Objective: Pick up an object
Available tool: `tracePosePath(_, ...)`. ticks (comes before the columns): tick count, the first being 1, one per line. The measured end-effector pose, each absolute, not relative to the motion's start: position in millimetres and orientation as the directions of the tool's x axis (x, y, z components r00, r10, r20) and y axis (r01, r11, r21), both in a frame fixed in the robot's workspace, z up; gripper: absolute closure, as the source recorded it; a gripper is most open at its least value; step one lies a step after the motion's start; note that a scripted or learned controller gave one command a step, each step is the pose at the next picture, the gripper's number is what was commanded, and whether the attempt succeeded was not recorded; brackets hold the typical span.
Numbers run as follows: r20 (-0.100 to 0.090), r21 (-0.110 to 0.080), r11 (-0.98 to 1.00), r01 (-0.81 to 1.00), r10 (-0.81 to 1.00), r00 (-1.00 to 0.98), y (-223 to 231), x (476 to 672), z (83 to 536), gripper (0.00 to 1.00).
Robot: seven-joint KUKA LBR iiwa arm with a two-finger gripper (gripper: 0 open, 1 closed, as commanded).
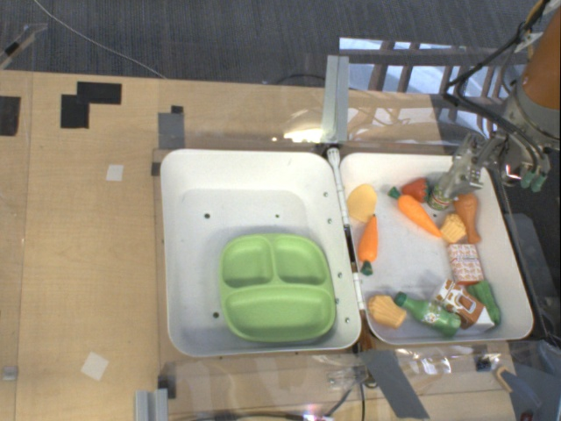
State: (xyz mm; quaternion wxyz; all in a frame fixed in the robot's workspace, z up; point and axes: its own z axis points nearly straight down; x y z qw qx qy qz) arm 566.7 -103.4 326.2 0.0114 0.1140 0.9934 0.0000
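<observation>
Our gripper (441, 202) hovers low among toy vegetables in the right bin (519, 327); finger state unclear. The nearby carrot (419, 215) looks light, rigid, slick; we'd pinch mid-body.

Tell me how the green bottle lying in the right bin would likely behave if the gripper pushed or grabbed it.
The green bottle lies on its side, so a sideways push would probably roll it. It looks like smooth toy plastic, likely light and a bit slippery between fingers. It lies close against the small carton and near the bin wall, so neighbours would probably shift with it.
</observation>
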Motion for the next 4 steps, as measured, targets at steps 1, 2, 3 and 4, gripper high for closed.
tracePosePath(1,-0.004,0.002,0.945,0.327,0.327,-0.945,-88,507.3,252,1.00)
tracePosePath(2,-0.010,0.005,0.886,0.463,0.463,-0.886,-61,555.3,305,1.00)
tracePosePath(3,-0.001,0.003,0.622,0.783,0.783,-0.622,-16,547.6,223,1.00)
tracePosePath(4,-0.010,0.006,0.749,0.663,0.663,-0.748,-74,630.7,268,1.00)
